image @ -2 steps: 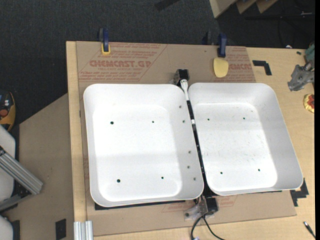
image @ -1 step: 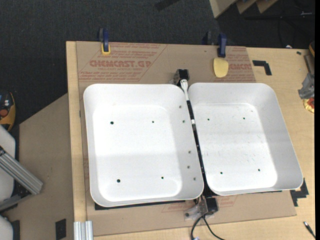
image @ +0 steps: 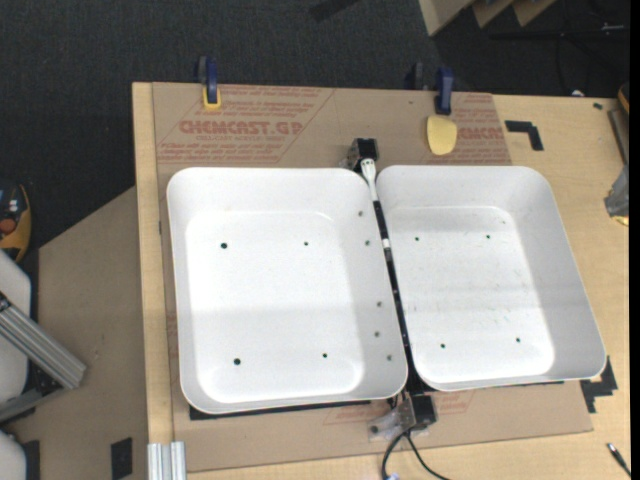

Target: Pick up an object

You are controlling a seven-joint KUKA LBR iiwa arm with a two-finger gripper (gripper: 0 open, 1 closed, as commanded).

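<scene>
Camera view looks down on the tabletop (image: 300, 118), and I take the black strip (image: 385, 258) between the two bins as my landmark. The first white bin (image: 270, 298) sits against the strip on the view's left side, and the second white bin (image: 480, 288) sits against it on the other side. Both floors read as plain white, with a few small dark dots spaced evenly on each; I judge these to be marks or holes in the bins, not things to lift. I cannot tell from here where an object for me to pick lies.

Beyond the far end of the strip, a pale yellow pad (image: 441, 134) rests on the tabletop under a blue clamp (image: 443, 80). It looks like part of the fixture, not a target. A second blue clamp (image: 209, 70) sits further along that far edge, on the first bin's side. A dark cable (image: 405, 448) trails off from the near end of the strip.

I cannot tell how wide or narrow my hand is set, and I see nothing held in it. My judgement is that the task is at its very start, the search for a target. The next move calls for settling on something graspable in one of the bins before I commit to a descent.
</scene>
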